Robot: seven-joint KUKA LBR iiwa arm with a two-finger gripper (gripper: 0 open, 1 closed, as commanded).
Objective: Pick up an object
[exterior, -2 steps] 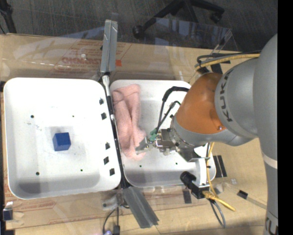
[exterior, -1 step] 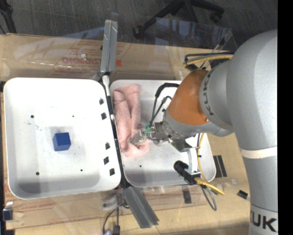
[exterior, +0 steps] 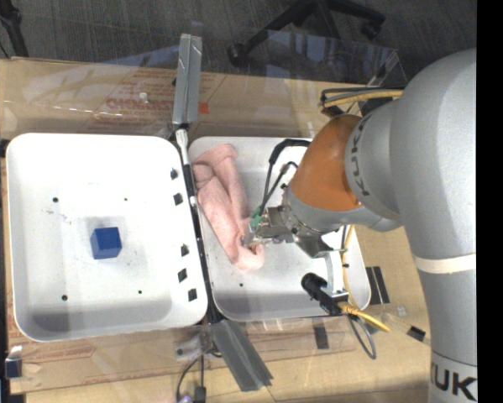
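Pink cloth (exterior: 225, 202): laid lengthwise along the left side of the right bin (exterior: 276, 302), centre of frame | Gripper (exterior: 253, 240): lowered at the cloth's lower end, touching it; grasp state cannot be told | Blue cube (exterior: 107, 242): set in the left bin (exterior: 33, 166), left of frame, well apart from the arm.
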